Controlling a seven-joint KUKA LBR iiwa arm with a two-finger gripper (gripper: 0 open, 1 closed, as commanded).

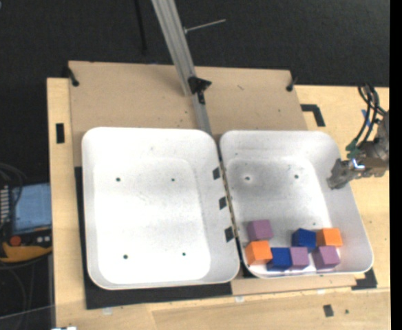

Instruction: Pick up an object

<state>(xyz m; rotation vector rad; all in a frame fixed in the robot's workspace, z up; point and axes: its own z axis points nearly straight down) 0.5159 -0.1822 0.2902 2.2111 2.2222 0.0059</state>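
Several small blocks lie along the near edge of the right bin (283, 146): a purple block (259, 229), an orange block (259, 251), two blue blocks (281, 258) (303, 238), two more purple blocks (299, 256) (326, 256), and another orange block (331, 237). My gripper (340, 174) hangs at the right rim of this bin, well behind the blocks and apart from them. Nothing shows between its fingers.
The left bin (153, 205) sits beside the right one, with black clips along the seam between them. A slanted metal pole (177, 47) rises behind the bins. A blue device (29, 208) and cables lie off the bench to the left.
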